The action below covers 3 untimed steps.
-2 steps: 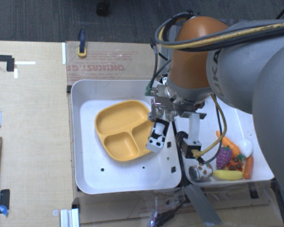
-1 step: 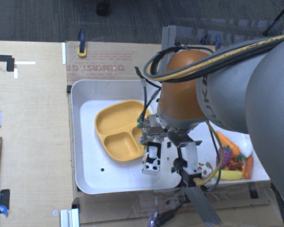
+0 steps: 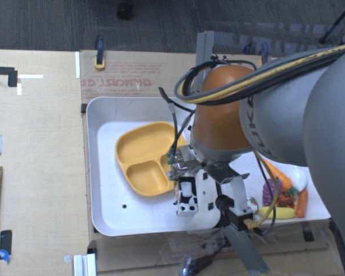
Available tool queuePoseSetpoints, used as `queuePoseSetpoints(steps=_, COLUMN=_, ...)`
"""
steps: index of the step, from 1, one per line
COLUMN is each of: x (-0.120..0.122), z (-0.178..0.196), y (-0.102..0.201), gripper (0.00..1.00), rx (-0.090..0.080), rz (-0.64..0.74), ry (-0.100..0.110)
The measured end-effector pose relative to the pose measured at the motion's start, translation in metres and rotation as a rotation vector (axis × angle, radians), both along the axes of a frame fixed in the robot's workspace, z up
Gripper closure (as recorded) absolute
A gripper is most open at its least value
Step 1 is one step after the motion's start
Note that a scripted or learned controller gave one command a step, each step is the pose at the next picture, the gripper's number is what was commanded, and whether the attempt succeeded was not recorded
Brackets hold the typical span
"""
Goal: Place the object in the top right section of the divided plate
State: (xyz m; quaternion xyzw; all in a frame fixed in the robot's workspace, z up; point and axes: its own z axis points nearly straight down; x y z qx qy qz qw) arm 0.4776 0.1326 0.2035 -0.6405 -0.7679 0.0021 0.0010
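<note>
A yellow divided plate (image 3: 145,157) lies in the left white bin (image 3: 106,211), towards the bin's middle. Its right side is hidden under the arm. The gripper (image 3: 187,198) hangs over the bin floor just right of the plate's lower section, close to its rim. The wrist and the orange band (image 3: 221,111) cover whatever is under the gripper. I see no object held in it.
The right bin (image 3: 316,211) holds several toy foods: a carrot (image 3: 302,203), purple grapes (image 3: 268,191), a banana (image 3: 279,213) and a red piece (image 3: 286,198). The big grey arm (image 3: 299,108) covers most of that bin. Cables loop around the wrist.
</note>
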Motion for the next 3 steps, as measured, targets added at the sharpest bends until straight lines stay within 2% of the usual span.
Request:
queuePoseSetpoints(steps=1, x=0.012, z=0.014, y=0.063, gripper=1.0, rx=-0.001, rz=0.02, ry=-0.001)
queuePoseSetpoints(steps=2, x=0.0, z=-0.103, y=0.075, gripper=1.0, rx=-0.001, rz=-0.104, ry=-0.001)
queuePoseSetpoints(steps=3, x=0.0, z=-0.019, y=0.088, gripper=1.0, rx=-0.001, rz=0.016, ry=-0.002)
